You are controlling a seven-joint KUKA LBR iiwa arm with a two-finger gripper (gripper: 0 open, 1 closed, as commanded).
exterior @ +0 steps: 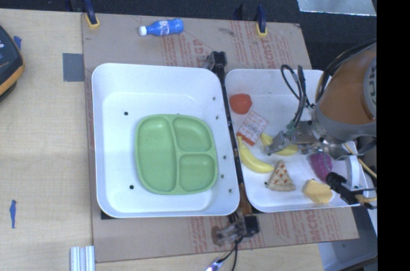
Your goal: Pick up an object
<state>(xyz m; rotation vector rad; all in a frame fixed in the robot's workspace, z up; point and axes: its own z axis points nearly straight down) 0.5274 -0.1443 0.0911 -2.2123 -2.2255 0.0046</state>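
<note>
Fingers' state I cannot tell; the gripper (280, 147) sits low in the right bin (269, 79), over a yellow piece just beyond the banana (254, 161). Along that bin's near edge lie a pizza slice (280, 177), a yellow chunk (318, 191) and a purple piece (319, 164). Farther back rest a small packet (252, 127) and a red round object (241, 103). A green divided tray (175, 153) fills the left bin (109, 135). Beyond both bins, near the cardboard's far edge, lies a blue bottle (162, 27).

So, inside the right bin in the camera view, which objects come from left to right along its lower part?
Curved yellow banana → triangular pizza-like slice → small yellow block, with a dark purple oval piece just above it.
</note>
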